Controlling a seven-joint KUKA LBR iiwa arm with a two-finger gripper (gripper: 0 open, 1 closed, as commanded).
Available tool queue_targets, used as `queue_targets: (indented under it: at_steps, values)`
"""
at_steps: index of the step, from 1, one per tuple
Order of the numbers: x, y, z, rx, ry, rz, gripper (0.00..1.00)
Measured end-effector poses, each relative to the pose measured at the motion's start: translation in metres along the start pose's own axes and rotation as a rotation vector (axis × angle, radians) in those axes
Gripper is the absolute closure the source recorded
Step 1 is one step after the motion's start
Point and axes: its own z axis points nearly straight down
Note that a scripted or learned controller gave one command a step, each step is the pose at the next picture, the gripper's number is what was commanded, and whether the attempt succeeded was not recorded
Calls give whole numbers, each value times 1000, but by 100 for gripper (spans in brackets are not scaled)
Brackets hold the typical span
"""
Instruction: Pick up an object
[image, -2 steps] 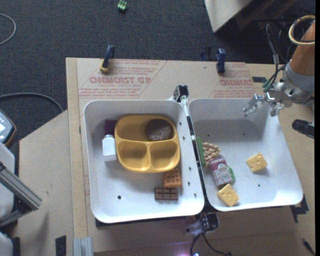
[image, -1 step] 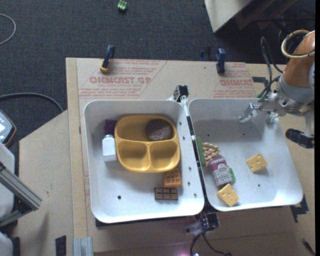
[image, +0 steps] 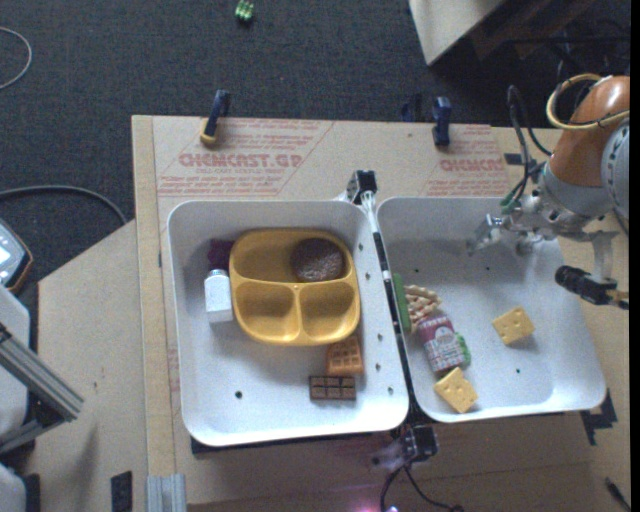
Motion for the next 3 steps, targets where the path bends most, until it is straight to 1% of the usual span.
queue_targets:
  at_steps: [1, 2, 3]
  values:
    - [-2, 0, -12, -3, -8, 0, 100]
    - [-1, 11, -62, -10, -13, 4, 100]
    - [4, 20, -111, -10, -13, 4, 100]
